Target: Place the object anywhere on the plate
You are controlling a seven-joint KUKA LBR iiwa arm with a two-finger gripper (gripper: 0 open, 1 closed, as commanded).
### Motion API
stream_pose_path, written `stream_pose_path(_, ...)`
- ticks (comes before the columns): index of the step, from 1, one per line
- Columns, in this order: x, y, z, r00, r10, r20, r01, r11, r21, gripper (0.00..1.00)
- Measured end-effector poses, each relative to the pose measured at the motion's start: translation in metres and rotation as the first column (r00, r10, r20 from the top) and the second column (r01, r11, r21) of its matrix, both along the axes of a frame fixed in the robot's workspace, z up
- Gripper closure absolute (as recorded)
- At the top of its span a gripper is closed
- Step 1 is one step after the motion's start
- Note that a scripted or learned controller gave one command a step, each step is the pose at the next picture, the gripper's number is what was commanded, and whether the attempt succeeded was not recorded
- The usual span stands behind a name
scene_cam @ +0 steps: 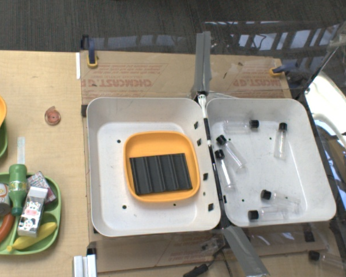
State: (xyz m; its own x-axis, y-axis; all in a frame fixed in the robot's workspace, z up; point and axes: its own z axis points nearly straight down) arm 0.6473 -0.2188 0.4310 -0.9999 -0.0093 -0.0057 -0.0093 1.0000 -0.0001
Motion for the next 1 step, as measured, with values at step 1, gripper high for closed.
stream_pose_path(1,0.0129,-0.0027,0.0113,0.975,0.220,0.000,-0.220,0.975,-0.001,0.00)
